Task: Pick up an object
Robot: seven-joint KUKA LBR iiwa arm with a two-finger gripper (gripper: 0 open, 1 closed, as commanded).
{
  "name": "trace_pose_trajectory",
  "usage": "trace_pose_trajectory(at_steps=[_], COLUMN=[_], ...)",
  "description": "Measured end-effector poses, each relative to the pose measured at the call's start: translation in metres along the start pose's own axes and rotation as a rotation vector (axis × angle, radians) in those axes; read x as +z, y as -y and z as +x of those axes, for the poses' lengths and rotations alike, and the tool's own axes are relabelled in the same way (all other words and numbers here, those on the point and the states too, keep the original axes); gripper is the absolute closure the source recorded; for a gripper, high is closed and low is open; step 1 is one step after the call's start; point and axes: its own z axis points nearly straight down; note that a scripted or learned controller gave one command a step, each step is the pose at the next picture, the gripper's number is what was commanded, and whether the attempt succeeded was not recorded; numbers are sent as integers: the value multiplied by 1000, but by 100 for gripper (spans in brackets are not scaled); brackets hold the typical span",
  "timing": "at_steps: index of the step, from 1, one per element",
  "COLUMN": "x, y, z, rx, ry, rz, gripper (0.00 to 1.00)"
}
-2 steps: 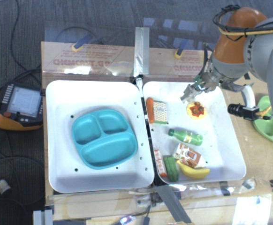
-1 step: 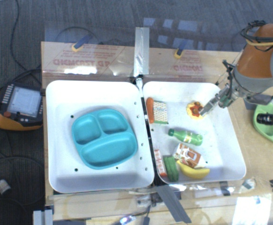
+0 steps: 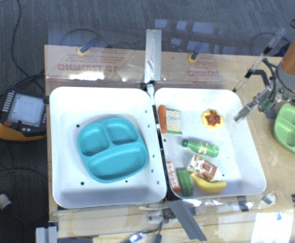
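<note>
We see the tool (image 3: 240, 116) at the right of the frame, poised over the upper right rim of the right bin (image 3: 249, 135), with the arm's (image 3: 289, 65) orange band just showing at the frame's right edge. Nothing sits between its fingers, but they are too small and blurred for us to tell whether they are spread or closed.

The candidates for picking all lie in the right bin. A small yellow and red toy (image 3: 212, 118) sits nearest the tool, in the upper right part of the bin. A green bottle (image 3: 201, 147) lies on its side near the middle. Along the left wall we find an orange carrot-like piece (image 3: 161, 118) touching a pale checkered packet (image 3: 173, 120). In the lower part, a banana (image 3: 208, 186), a small printed carton (image 3: 203, 167) and a dark green vegetable (image 3: 184, 181) crowd together — we judge that cluster harder to grasp cleanly, since the pieces touch.

The left bin (image 3: 61, 135) holds a blue divided plate (image 3: 113, 148), lying flat in its middle.

The yellow and red toy stands apart from its neighbours, which we think makes it the easiest target — the tool would need only to move left and down.
</note>
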Motion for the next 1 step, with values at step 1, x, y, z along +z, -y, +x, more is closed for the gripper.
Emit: trace_pose_trajectory(at_steps=[1], x=[16], y=[-49], z=[59], rx=[230], ry=[-2], rz=[3], gripper=[100])
